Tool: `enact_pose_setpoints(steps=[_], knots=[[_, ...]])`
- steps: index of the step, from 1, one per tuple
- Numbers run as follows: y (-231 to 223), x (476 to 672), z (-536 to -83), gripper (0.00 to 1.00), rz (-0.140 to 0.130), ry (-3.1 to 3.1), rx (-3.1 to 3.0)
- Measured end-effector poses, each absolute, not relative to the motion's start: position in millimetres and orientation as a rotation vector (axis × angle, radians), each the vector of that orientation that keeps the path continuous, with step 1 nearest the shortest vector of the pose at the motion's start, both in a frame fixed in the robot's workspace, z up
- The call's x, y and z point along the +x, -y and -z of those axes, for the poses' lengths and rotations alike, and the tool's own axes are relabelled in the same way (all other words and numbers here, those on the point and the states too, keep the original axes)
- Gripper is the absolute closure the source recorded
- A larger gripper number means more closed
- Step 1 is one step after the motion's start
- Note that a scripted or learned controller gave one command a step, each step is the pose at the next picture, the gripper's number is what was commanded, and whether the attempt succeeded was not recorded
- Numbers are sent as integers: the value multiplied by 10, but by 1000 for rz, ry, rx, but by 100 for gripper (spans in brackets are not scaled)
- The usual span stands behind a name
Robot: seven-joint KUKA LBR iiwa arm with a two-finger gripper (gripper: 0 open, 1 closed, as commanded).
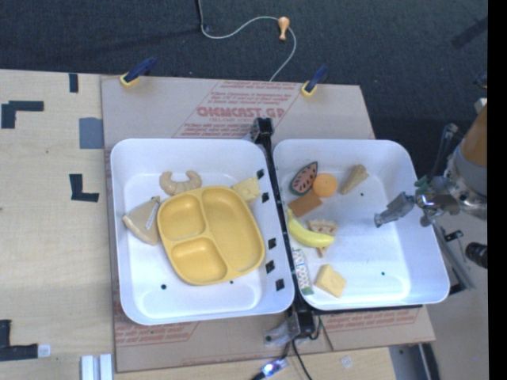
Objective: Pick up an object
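Observation:
The right bin (396, 279) holds a banana (307, 233), an orange ball (325, 184), a dark watermelon slice (303, 177), a brown block (305, 204), a tan piece (353, 178) and a yellow cheese wedge (330, 280). A thin wrapped bar (300, 269) lies along the divider. My gripper (394, 210) hangs over the right side of this bin, well to the right of the banana and apart from every object. Nothing shows in its grasp.
The left bin (131, 291) holds a yellow divided plate (210, 234), a pale curved pastry (180, 182), a tan wedge (142, 220) and a small yellow piece (248, 188). Both bins rest on cardboard (238, 113) clamped at the back. A cable (238, 30) lies behind.

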State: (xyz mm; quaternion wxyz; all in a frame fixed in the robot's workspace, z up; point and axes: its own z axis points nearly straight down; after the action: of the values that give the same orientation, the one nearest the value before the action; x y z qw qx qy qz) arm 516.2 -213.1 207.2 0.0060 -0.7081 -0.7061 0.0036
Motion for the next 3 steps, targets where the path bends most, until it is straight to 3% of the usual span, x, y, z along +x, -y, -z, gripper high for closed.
enact_pose_setpoints(steps=[1, 3], knots=[[2131, 5191, -2135, 0, -2, 2221, -2220], [2092, 5266, -929, 0, -5, 2221, -2215]])
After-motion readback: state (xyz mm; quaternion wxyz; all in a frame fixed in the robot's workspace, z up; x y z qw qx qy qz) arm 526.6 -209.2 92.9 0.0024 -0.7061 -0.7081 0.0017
